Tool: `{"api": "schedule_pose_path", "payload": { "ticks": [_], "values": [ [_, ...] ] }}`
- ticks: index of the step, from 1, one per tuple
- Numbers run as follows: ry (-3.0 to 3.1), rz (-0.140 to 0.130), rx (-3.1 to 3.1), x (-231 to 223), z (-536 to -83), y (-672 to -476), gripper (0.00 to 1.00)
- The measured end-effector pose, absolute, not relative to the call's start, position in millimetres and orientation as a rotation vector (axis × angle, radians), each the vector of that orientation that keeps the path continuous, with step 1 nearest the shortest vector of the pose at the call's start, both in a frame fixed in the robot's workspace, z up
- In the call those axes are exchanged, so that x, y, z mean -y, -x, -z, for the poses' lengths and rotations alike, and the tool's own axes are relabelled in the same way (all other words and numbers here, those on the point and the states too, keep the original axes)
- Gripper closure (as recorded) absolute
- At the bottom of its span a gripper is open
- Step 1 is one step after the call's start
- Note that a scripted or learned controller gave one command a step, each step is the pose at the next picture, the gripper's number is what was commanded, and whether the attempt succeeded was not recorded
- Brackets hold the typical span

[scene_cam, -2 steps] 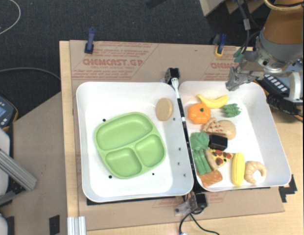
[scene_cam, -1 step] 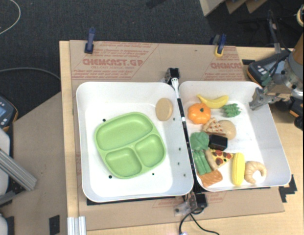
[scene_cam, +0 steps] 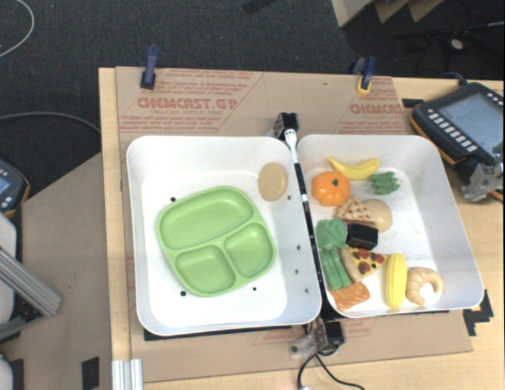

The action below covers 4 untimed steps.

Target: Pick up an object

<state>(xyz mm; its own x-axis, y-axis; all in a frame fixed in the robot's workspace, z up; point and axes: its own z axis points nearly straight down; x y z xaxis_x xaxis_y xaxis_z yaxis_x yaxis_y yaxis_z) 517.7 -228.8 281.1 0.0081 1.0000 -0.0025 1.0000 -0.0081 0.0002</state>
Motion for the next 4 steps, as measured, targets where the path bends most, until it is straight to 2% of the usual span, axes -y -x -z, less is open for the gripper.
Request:
{"api": "schedule_pose_path", "payload": {
  "ticks": [1,2,4],
  "values": [
    [-2.199,-0.018,-2.222,147,-420,-525.2,1.0],
    [-2.231,0.005,-2.215,207,-381,-476.6,1.0],
    [-2.203,-0.015,-2.231,9,-504,-483.8,1.0]
  ]
}}
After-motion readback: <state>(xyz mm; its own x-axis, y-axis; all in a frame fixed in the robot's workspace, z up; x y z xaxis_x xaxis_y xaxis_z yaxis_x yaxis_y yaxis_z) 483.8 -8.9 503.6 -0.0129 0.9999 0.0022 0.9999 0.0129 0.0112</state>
